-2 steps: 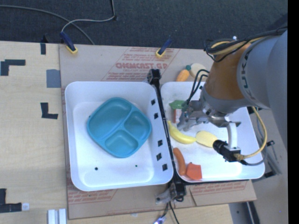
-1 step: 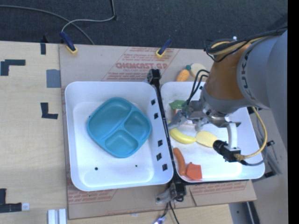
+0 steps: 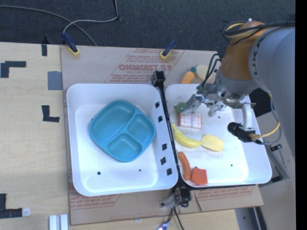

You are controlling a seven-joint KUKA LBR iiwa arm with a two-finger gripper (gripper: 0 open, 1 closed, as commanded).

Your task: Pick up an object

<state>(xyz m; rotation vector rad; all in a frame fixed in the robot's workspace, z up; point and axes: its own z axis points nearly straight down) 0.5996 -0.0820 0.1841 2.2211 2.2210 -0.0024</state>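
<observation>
Claw [image 3: 201, 104] sits low in the right bin [image 3: 240, 169], fingers spread open with nothing between them, right above a small red-and-white box [image 3: 190, 121]. Just below the box are a banana [image 3: 184, 139] and a pale yellow piece [image 3: 212, 143], then a carrot [image 3: 184, 162] and an orange block [image 3: 199, 176]. The left bin [image 3: 81, 128] has a blue divided plate [image 3: 123, 130].

Dark carpet [image 3: 158, 8] runs across the top, a thin grey cable [image 3: 72, 20] looping over it. Below, a pale wooden bench [image 3: 29, 143] carries black tape marks [image 3: 12, 67] and a grey patch [image 3: 54, 80]. A cardboard sheet [image 3: 120, 66] lies on it, pinned by what look like two blue-and-yellow clamps [image 3: 70, 43].
</observation>
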